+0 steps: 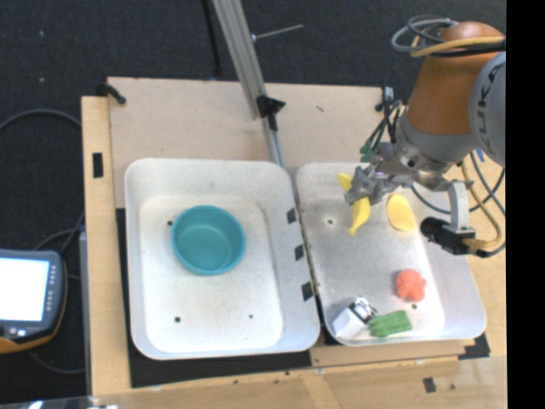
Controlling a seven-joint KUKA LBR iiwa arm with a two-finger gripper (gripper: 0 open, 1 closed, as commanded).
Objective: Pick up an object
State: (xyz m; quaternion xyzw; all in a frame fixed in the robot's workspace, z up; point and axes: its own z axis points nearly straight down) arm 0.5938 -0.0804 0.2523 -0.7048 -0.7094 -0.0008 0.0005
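Observation:
My gripper (364, 187) hangs over the back of the right bin (451, 313), under the orange wrist band. A yellow banana (358, 216) sits between its fingers: one end sticks out above left of them and the longer end points down toward the bin floor. I cannot tell if the banana is off the floor. Just right of it lies a yellow lemon (400, 213). Further forward are a red fruit (410, 285), a green object (390, 324) and a small white and silver item (351, 316) at the front edge.
The left bin (153, 322) holds a teal bowl (209, 239). A metal strut (247, 58) slants down to the back between the bins. A black cable part (447, 233) hangs right of the lemon. A screen (25, 292) sits off the bench's left.

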